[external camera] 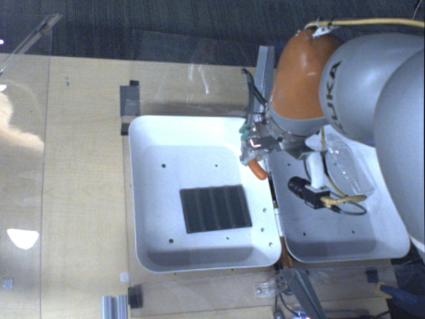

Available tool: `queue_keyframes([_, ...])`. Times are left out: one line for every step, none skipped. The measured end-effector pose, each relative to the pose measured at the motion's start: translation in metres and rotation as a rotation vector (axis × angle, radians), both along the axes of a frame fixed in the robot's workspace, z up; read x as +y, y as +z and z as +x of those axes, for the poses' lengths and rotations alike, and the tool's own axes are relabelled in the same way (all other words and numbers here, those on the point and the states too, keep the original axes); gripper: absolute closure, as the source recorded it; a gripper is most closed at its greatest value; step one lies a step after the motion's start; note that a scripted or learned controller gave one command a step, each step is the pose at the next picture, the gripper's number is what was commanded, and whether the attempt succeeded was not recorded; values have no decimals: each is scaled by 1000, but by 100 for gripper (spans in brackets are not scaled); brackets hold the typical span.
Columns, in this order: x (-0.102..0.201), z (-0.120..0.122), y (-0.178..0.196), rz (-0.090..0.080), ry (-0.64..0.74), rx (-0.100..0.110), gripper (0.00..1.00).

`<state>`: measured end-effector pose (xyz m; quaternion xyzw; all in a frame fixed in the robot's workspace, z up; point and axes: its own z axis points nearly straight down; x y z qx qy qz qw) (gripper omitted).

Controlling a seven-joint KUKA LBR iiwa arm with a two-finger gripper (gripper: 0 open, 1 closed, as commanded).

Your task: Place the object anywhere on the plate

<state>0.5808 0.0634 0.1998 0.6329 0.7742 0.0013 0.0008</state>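
Observation:
A dark ribbed rectangular plate (pixel 216 209) lies flat in the lower middle of the left bin (pixel 147 191). My gripper (pixel 255 158) hangs over the right edge of that bin, near the wall shared with the right bin. A small orange object (pixel 258 171) sticks out between its fingers, and the gripper is shut on it. The object sits up and to the right of the plate, a short gap from the plate's top right corner. The arm's orange band and grey body cover the upper part of the right bin.
The right bin (pixel 372 244) holds a clear plastic piece (pixel 348 168) partly under the arm. A low wall between the two bins runs just below the gripper. Wooden bench surface (pixel 66 178) spreads to the left.

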Motion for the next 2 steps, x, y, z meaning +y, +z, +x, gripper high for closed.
queue_keyframes([18, -56, -15, 0, -26, 1, 100])
queue_keyframes([17, -53, -5, 2, -27, -5, 100])
